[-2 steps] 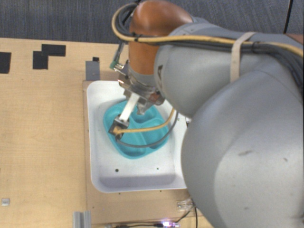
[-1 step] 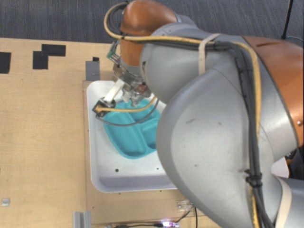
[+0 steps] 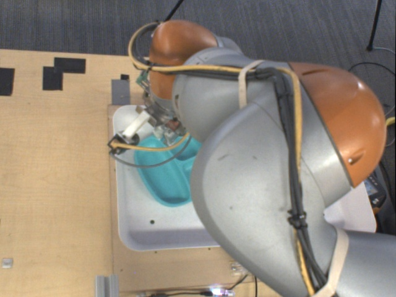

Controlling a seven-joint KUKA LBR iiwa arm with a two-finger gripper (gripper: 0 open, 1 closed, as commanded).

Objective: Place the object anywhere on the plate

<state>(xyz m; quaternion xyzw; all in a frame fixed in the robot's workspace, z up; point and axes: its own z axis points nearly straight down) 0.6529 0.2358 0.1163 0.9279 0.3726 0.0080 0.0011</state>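
Camera view: the grey arm [image 3: 260, 159] with orange bands covers most of the right side and reaches left over a white bin [image 3: 133, 224]. A teal plate [image 3: 162, 177] lies in this bin, glossy, oval and shallow, partly hidden under the arm. The gripper [image 3: 162, 124] hangs over the plate's far edge; whether it is clenched or released cannot be told. A white cylindrical part [image 3: 133, 129] projects left of the gripper. Yellow and black cables [image 3: 145, 147] loop over the plate's far-left rim.
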